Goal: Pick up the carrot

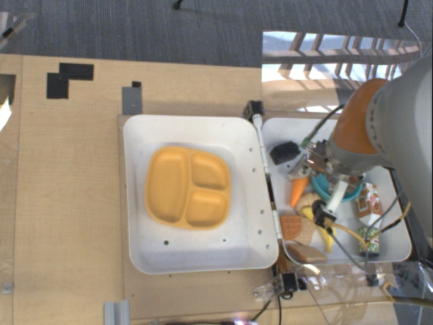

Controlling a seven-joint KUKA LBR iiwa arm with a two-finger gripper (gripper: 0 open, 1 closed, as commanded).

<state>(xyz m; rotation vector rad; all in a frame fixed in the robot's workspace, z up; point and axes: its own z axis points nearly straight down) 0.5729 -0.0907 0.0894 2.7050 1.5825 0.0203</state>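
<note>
Carrot (pixel 298 189): a small orange toy carrot, tapered, its narrow tip pointing toward the lower edge of the view and its wider end up under the gripper; it lies in the right bin, close to the wall that bin shares with the left bin.
Right bin (pixel 399 249): shallow and white, crowded with small items.
Gripper (pixel 306 162): sits over the upper part of the right bin, right at the carrot's wider end; whether it is apart, together or clamped on anything cannot be told from this angle.
Arm (pixel 396 114): grey with an orange band, covering the right bin's upper right part.
Black object (pixel 283 152): dark and rounded, just above the carrot.
Banana (pixel 323 227): yellow, below and to the right of the carrot.
Waffle (pixel 292 226): brown and gridded, directly below the carrot.
Left bin (pixel 135 181): white, beside the right bin.
Yellow tray (pixel 188 186): three compartments, in the middle of the left bin, well apart from the carrot.
</note>
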